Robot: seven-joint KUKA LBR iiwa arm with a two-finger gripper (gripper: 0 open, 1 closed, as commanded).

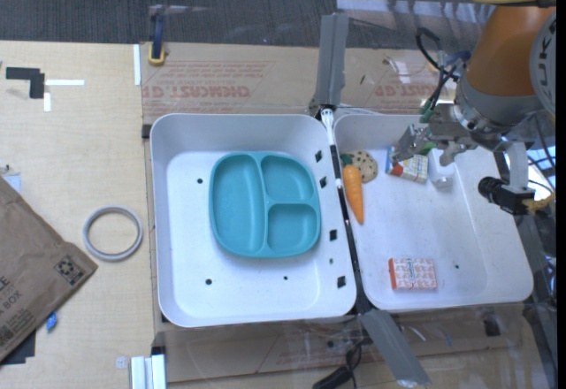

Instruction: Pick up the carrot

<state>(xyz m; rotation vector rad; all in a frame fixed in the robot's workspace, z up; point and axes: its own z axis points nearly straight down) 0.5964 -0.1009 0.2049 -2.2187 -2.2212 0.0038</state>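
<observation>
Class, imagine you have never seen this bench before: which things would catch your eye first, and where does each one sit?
The teal divided plate stands out most, lying in the middle of the left bin. Next is the orange carrot, lying in the right bin close along its left wall, with a cookie beside its top end. At the upper right the arm's orange band draws the eye, with the gripper over the right bin's far side, apart from the carrot.

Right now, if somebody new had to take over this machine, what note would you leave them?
Gripper: hovering over the far part of the right bin, beside a small red and white carton; nothing seen held.
Carrot: lying at the right bin's left wall, a cookie at its top end.
Done: nothing yet; the carrot is not picked up.
Left: move the gripper left to the carrot, grasp it, lift it.
</observation>
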